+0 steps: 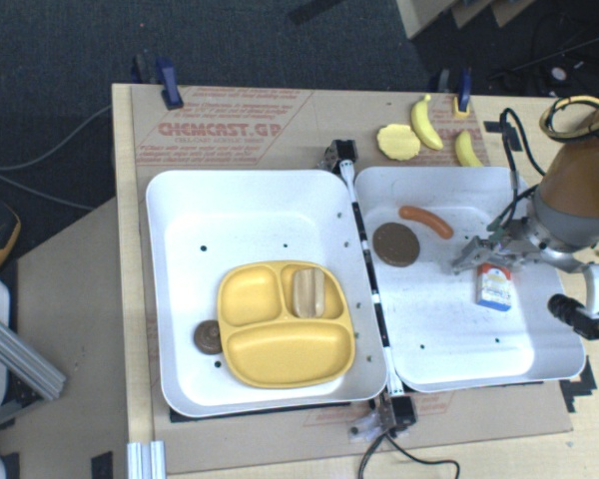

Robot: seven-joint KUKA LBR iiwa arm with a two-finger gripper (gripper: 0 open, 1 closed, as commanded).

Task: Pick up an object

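Where arm descends, jaws (491, 255) obscured.

Two shallow white bins sit side by side on the bench. In the left bin (180, 218) lies a yellow divided tray (280, 339) with a pale bread-like piece (308, 292) in its upper right compartment, and a small brown disc (208, 336) touches the tray's left edge. The right bin (449, 367) holds a red sausage (426, 221), a brown round patty (395, 244) just beside it, and a small white carton (495, 287) with red and blue print. The gripper (491, 251) hangs just above the carton — the arm comes in from the right. Behind the bins, on the bench, lie two bananas (426, 124) and a yellow flat piece (399, 142).
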